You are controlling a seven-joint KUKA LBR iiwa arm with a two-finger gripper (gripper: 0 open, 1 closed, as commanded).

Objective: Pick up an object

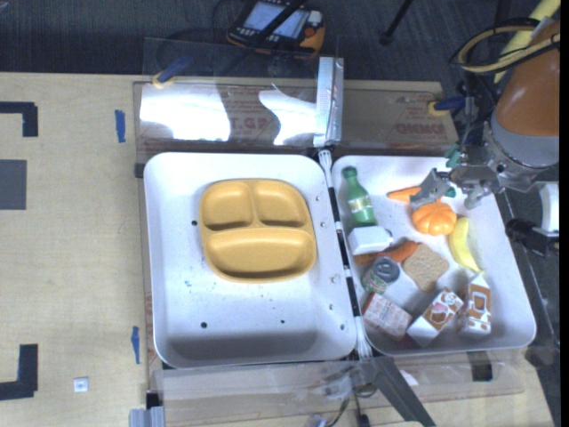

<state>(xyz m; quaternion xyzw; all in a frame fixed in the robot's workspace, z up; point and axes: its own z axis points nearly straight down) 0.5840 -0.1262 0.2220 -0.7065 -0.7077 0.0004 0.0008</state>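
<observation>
- Gripper (455, 188), a grey two-finger tool on the arm with the orange band (531, 96), hangs over the far part of the right-hand shallow white bin (520, 278); its two metal fingers stand apart, spread fairly wide, with nothing between them.
- Directly below the fingertips sits a small orange plastic pumpkin (434, 220), close under the tool; whether they touch cannot be told.
- Just to the tool's left lies an orange toy carrot (404, 195), its tip pointing toward the bin's divider.
- Nearer the camera than the tool, a yellow plastic banana (462, 244) lies beside the pumpkin.
- Farther left of the tool, a green toy bottle with a white label (357, 198) lies along the bin's left wall, a white block (369, 239) at its base.
- Toward the near edge from the tool are a tan slice of toy bread (427, 265), a small round tin (383, 274) and several small cartons (462, 308).
- Well to the tool's left, the second white bin (169, 265) holds a yellow divided plastic plate (257, 229).
</observation>
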